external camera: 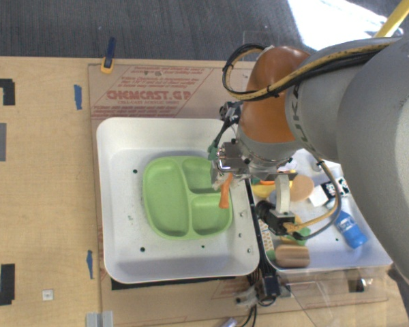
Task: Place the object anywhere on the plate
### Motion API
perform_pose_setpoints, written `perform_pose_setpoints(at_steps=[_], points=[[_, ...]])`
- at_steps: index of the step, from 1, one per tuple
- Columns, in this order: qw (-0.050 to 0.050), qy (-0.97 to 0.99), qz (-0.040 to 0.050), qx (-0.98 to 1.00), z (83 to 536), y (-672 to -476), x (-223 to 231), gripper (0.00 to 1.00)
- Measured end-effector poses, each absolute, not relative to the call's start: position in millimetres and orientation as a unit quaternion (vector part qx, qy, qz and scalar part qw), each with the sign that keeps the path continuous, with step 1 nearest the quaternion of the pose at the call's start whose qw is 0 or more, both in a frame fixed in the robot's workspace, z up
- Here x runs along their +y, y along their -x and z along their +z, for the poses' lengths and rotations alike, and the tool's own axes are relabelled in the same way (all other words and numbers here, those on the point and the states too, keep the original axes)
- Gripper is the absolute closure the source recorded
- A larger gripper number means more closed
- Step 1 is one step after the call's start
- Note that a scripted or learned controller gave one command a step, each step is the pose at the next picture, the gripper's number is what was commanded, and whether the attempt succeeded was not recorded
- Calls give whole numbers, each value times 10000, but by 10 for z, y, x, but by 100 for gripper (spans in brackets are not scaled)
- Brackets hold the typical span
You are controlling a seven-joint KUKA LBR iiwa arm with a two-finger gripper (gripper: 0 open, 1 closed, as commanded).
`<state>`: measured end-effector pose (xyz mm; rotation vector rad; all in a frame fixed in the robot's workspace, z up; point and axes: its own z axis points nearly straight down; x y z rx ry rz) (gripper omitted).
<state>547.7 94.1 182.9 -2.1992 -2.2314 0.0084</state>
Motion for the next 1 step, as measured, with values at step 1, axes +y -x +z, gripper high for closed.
perform_pose_setpoints(at_steps=[1], points=[[34, 7026, 33, -7116, 1829, -5480, 922, 0]])
